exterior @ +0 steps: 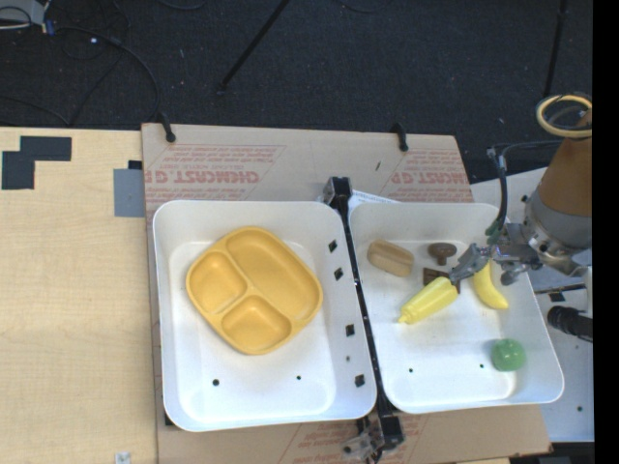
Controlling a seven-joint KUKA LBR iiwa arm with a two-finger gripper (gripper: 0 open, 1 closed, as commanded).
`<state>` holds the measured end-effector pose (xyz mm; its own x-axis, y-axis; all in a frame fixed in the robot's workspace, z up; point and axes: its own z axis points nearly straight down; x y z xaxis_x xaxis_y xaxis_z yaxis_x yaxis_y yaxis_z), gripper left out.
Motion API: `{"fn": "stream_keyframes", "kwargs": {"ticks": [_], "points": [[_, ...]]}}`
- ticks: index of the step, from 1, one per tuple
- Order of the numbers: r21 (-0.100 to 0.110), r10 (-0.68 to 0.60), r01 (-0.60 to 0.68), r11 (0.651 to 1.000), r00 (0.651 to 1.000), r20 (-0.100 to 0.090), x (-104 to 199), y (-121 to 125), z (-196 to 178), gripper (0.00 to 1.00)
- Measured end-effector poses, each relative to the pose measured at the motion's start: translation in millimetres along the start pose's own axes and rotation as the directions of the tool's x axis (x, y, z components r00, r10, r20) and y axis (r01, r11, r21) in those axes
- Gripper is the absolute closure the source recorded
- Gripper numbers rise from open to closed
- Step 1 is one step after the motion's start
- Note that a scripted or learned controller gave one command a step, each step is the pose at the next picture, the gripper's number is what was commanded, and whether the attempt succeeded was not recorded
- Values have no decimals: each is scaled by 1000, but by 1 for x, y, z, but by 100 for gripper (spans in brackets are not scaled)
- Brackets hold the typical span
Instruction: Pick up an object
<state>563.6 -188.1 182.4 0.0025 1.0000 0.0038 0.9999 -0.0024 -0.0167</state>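
i see two white bins side by side on the worktop (pixel 68 298). the left bin (pixel 193 394) holds a yellow divided plate (pixel 253 288) near its centre. in the right bin (pixel 455 380) the gripper (pixel 482 262) sits at about two o'clock, right at the top end of a banana (pixel 489 288); i cannot tell how it stands, nor whether it grips anything. a yellow bottle (pixel 428 301) lies tilted just at nine o'clock of the banana. a tan block (pixel 391 258) lies at eleven o'clock in the bin, a small brown piece (pixel 442 252) beside it. a green ball (pixel 508 355) rests at five o'clock.
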Motion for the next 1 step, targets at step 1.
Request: {"fn": "stream_keyframes", "kwargs": {"ticks": [1], "points": [[-13, -3, 3, 1000, 1000, 3, 0, 3, -8, 0]]}}
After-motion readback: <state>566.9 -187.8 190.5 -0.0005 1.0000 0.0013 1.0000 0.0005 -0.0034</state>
